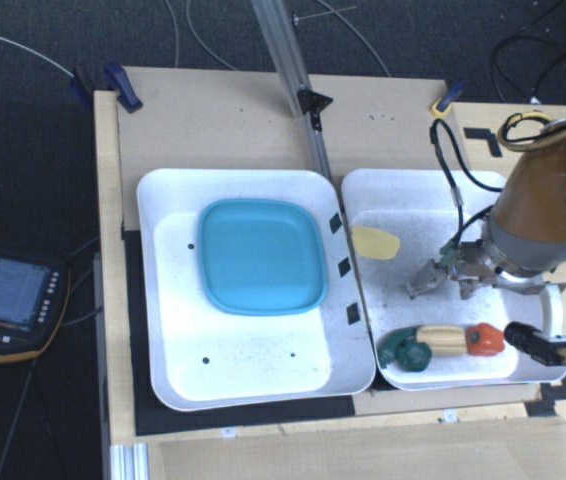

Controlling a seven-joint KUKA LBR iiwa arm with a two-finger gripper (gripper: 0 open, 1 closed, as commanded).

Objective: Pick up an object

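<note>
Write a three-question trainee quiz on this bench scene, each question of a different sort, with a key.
1. True or false: the blue plate lies in the left bin.
2. Multiple choice: the yellow piece in the right bin lies (A) near that bin's left wall, apart from the other items, (B) on the blue plate, (C) on the bench outside both bins.
3. Fill in: along the right bin's near wall lie a green item, a tan item and a ____ item.

Key: 1 true; 2 A; 3 red. The gripper sits over the right bin's middle, above that row.
</note>
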